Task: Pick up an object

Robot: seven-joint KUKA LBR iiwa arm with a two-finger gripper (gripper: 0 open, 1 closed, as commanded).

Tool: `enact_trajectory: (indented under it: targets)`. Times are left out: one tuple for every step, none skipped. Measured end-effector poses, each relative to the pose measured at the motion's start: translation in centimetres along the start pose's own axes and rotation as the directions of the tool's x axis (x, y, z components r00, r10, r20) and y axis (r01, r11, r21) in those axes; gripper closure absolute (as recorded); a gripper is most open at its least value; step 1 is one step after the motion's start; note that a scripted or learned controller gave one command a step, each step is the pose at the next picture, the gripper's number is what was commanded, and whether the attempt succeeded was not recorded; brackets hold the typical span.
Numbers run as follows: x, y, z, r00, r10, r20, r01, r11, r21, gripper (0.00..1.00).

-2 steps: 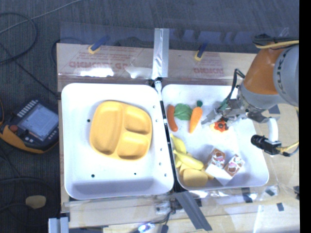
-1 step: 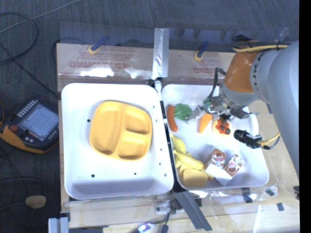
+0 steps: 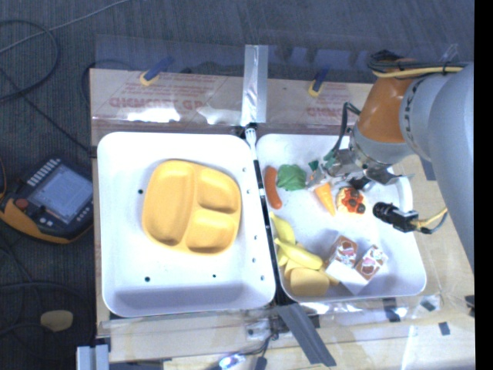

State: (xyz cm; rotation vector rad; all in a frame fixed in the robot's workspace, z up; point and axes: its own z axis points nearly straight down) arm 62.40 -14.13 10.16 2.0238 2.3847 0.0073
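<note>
A: Where was the gripper (image 3: 344, 177)?
B: Down in the right bin (image 3: 412, 272), far end, low over the carrot (image 3: 326, 199) & a small orange-black toy (image 3: 352, 200).
A: Holding anything?
B: Couldn't tell; fingers hidden under the wrist.
A: Other stuff?
B: Green leafy toy (image 3: 291, 177) & a sausage (image 3: 271, 187) to the left, bananas (image 3: 294, 249) w/ a yellow block (image 3: 308, 282) near-left, white carton (image 3: 356, 261) near-right. Yellow divided tray (image 3: 192, 206) sat in the left bin (image 3: 123, 280).
</note>
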Motion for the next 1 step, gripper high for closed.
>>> enact_trajectory:
  targets:
    - [5.13, 2.4, -8.54, 1.0, 0.019, -0.006, -0.019, 1.0, 0.014, 1.0]
